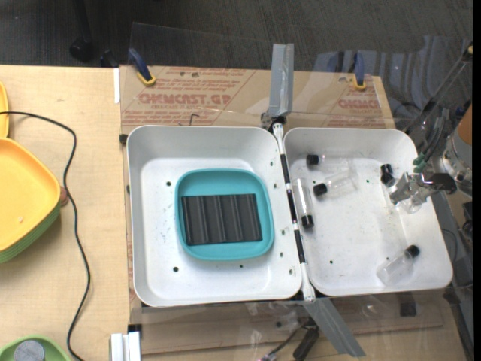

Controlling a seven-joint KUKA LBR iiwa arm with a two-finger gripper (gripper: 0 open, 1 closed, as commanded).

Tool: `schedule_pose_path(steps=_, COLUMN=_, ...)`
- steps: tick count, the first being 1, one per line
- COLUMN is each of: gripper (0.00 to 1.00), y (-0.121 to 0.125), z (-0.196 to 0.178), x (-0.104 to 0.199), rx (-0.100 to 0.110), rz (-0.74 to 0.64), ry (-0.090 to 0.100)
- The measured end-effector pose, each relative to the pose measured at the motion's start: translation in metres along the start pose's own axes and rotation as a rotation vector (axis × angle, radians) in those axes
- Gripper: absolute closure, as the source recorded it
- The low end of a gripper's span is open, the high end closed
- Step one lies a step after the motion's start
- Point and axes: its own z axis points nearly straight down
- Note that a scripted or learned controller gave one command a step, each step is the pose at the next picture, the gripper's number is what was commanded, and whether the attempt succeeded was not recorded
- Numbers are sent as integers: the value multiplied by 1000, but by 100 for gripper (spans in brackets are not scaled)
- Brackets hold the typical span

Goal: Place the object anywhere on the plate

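Note:
A teal square plate with a dark ribbed middle lies in the left white bin. Several clear vials with black caps are scattered in the right bin: one near the middle back, one along the divider, and one at the front right. My gripper hangs low over the right bin's right side, close to a black cap and above something clear and small. Whether it holds anything is too blurred to tell.
A loose black cap lies at the right bin's back left. Yellow dishes and a black cable lie on the wooden table at the left. Cardboard with clamps stands behind the bins.

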Motion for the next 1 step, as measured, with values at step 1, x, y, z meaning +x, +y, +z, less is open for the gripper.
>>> schedule_pose_path(steps=1, gripper=0, y=0, z=0, x=0, rx=0, rz=0, ry=0)
